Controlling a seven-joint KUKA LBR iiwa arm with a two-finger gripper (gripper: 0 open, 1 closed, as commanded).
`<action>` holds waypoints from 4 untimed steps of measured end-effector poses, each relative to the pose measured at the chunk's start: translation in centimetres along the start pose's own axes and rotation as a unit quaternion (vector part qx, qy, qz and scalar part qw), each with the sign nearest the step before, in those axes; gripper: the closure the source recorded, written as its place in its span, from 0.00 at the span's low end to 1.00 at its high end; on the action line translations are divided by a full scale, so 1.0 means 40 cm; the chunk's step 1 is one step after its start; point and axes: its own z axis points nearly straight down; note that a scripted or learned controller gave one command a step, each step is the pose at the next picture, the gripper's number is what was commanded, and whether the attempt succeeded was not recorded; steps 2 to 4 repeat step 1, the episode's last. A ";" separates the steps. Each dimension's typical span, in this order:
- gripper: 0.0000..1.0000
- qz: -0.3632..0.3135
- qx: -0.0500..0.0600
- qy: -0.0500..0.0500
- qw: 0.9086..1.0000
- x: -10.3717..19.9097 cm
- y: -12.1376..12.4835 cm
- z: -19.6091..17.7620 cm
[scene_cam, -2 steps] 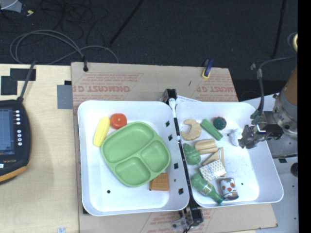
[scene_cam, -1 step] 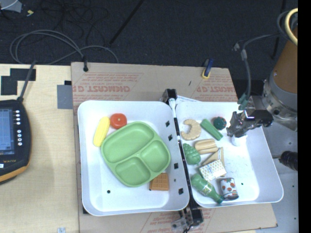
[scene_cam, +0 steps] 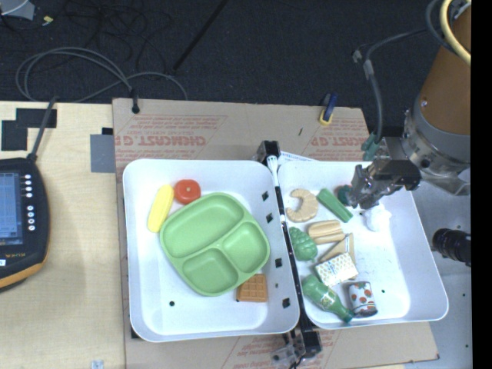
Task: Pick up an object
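My gripper (scene_cam: 364, 194) hangs over the upper part of the right bin (scene_cam: 425, 267), on the grey arm with its orange band at the right edge. Just left of it lies a green block (scene_cam: 333, 204). A small white object (scene_cam: 377, 218) rests right below it. Further left in this bin are a croissant (scene_cam: 301, 204), a tan bun (scene_cam: 325, 231) and a green leafy toy (scene_cam: 302, 244). A patterned box (scene_cam: 337, 268), a green bottle (scene_cam: 325, 297) and a small can (scene_cam: 361, 297) lie toward the front. Nothing shows between the gripper's tips.
The left bin (scene_cam: 146, 283) holds a green divided plate (scene_cam: 214, 242), a yellow banana (scene_cam: 160, 207), a red tomato (scene_cam: 187, 191) and a waffle square (scene_cam: 252, 288). A handheld pendant (scene_cam: 19, 217) lies at the far left. Cables run across the dark floor behind.
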 end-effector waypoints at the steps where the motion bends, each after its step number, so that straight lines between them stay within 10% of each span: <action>1: 1.00 -0.002 0.000 0.000 1.000 0.155 0.000 -0.066; 4: 1.00 -0.002 0.000 0.000 1.000 0.155 0.000 -0.066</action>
